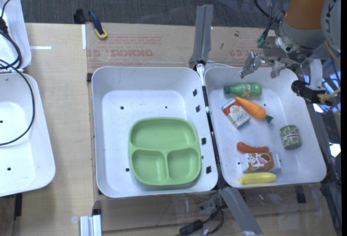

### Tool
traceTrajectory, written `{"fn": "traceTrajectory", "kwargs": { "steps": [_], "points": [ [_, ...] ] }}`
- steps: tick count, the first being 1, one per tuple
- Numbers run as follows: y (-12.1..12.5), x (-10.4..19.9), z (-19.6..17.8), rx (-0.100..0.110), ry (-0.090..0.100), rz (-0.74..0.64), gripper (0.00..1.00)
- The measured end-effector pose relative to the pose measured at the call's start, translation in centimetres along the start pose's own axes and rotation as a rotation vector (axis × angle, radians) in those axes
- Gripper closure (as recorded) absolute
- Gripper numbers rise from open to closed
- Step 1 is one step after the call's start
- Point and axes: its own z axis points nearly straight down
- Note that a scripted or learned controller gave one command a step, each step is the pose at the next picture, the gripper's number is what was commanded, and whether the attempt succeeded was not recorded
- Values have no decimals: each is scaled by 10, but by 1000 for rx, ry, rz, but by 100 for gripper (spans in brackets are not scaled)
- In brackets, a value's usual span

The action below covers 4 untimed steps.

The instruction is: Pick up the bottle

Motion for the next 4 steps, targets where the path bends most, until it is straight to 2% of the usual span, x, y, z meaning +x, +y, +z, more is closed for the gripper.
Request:
{"fn": "traceTrajectory", "kwargs": {
  "steps": [1,2,3,4],
  "points": [
    [11,-22,121,-6,-1,99,0],
    [5,-24,116,19,0,100,100],
    [-32,-54,129,-6,3,327,100],
    [-21,-54,131,6,-2,278,100]
  ]
}}
